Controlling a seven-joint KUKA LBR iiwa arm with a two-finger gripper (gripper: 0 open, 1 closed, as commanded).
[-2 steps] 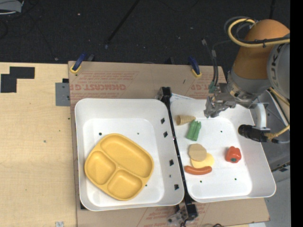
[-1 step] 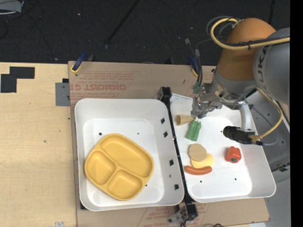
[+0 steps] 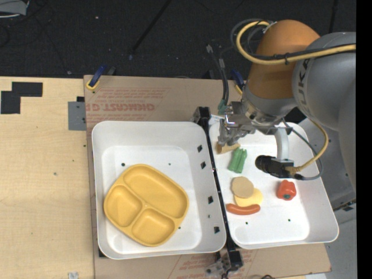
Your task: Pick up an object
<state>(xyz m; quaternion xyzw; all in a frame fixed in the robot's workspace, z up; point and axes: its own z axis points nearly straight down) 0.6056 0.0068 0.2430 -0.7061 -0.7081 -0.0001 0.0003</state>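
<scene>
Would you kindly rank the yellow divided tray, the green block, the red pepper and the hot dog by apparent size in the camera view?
1. Yellow divided tray, by far the largest.
2. Hot dog, long but thin.
3. Green block and red pepper look too alike to rank.

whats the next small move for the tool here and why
Probably a short drop straight down: the tool hangs at the right bin's upper left corner, just above the top end of the green block, with nothing seen held, and the other food pieces lie lower.
</scene>
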